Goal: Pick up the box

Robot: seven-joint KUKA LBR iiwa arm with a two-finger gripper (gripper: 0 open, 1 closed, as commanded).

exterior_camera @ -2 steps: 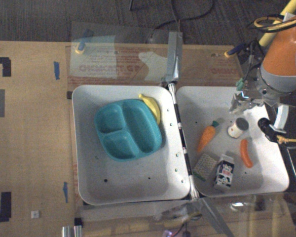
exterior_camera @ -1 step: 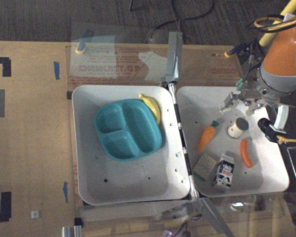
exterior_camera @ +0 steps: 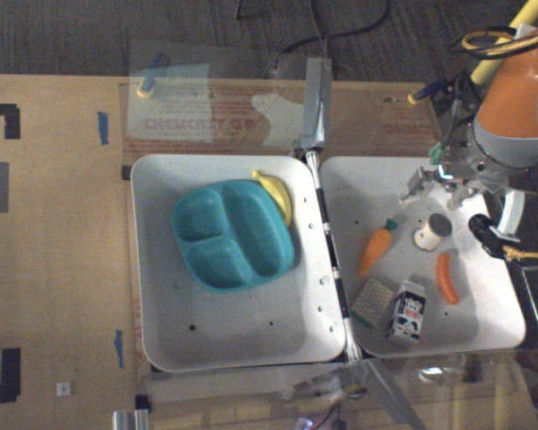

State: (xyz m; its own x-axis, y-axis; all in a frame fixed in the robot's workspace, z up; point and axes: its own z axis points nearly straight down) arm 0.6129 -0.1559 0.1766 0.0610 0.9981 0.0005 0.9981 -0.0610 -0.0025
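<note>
The box (exterior_camera: 408,312) is a small white carton with black patches and a blue side. It lies near the front edge of the right bin (exterior_camera: 493,325). My gripper (exterior_camera: 450,189) hangs over the back right part of that bin, well behind the box and apart from it. The arm's orange band (exterior_camera: 513,101) shows above the wrist at the right edge. A small white cup (exterior_camera: 429,232) sits just below the gripper.
In the right bin an orange carrot (exterior_camera: 375,250) lies left of the cup, a red sausage-shaped piece (exterior_camera: 446,279) lies right of the box, and a grey speckled pad (exterior_camera: 373,301) touches the box's left side. The left bin (exterior_camera: 161,321) holds a teal divided plate (exterior_camera: 234,235) with a banana (exterior_camera: 278,192) under its back rim.
</note>
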